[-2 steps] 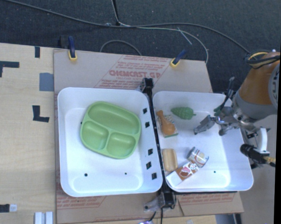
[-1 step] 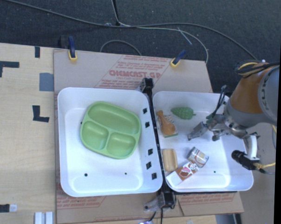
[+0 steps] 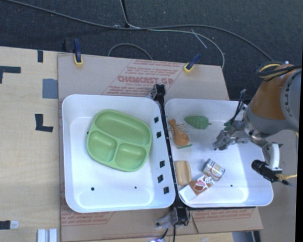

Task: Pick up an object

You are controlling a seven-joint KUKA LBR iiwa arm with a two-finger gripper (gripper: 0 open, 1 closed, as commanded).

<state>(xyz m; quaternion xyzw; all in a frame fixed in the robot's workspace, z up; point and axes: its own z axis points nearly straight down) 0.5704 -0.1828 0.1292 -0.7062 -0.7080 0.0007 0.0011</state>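
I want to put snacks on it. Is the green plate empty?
Empty. The green plate lies flat in the left bin, and all three of its compartments show bare green, with nothing lying in them.

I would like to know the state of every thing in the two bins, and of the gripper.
Green divided plate: flat, upright, in the left bin.
Green leafy item: lying in the right bin, near its far wall.
Orange packet: lying by the divider.
Tan block: lying flat.
Small can: on its side.
Gripper: above the right bin, holding nothing visible.
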